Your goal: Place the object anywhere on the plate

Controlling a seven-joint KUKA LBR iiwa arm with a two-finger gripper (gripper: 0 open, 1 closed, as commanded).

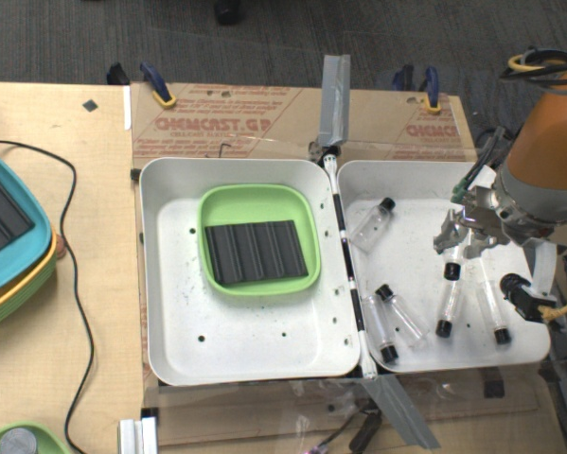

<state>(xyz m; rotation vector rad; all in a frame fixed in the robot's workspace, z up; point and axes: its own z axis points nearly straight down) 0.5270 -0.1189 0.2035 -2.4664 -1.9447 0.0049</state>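
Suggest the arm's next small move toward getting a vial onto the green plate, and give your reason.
Probably lower the hand onto the vial just below it. The hand hovers over the right bin among scattered vials, nothing visibly between its fingers, while the green plate sits in the left bin.

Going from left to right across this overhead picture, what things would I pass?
Stacked teal and yellow trays → black cable → left white bin holding the green plate → right white bin with clear tubes → robot gripper.
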